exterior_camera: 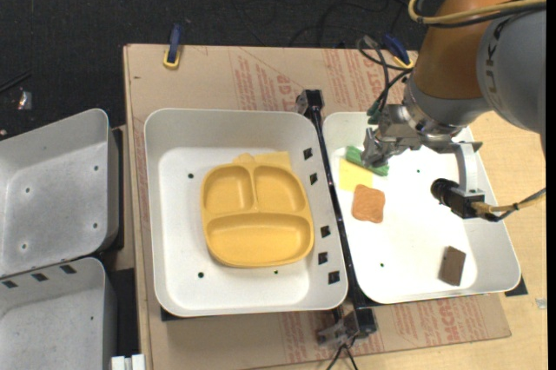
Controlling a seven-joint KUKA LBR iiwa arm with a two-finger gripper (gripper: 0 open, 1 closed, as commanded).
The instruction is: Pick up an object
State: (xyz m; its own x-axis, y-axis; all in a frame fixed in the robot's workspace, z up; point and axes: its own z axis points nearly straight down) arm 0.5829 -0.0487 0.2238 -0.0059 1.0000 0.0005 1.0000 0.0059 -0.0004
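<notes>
Green sponge (358, 159) partly hidden under gripper (375, 153)

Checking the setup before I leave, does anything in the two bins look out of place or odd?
Nothing stands out. The yellow tray lies flat in the left bin; the right bin holds a few small pieces lying apart.

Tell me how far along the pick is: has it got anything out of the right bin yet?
Not yet. The gripper is low over the right bin's far left corner, at the green-and-yellow sponge, but nothing is seen lifted. The orange piece and the brown block lie on the bin floor; the yellow divided tray sits in the left bin. Grasping and lifting are left.
</notes>
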